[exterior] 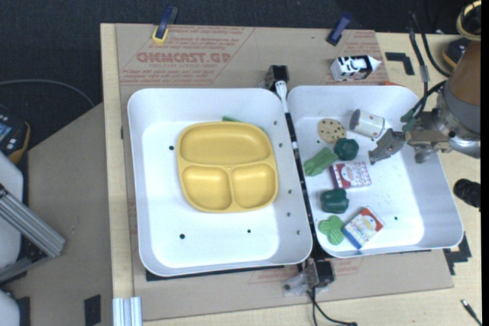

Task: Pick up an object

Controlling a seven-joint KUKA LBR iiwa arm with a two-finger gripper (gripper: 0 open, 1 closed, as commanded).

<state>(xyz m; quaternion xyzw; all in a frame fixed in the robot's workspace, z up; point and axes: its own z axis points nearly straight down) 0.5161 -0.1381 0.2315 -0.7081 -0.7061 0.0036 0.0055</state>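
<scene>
Nothing picked up yet, whole job's still ahead. Left bin [145, 164] has the yellow tray [227, 164] mid-floor. Right bin [435, 202] holds the small stuff along its left side. My claw [401, 143] hovers above it, fingers apart, gripping nothing.

1. Round speckled cookie [331, 130], flat near the right bin's [428, 202] upper left.
2. Silver can [368, 123], on its side beside the cookie.
3. Green toys [327, 178] cluster along the left wall.
4. Red-white packet [351, 175] lies centrally.
5. Small carton [361, 227] lies tilted near the front.
</scene>
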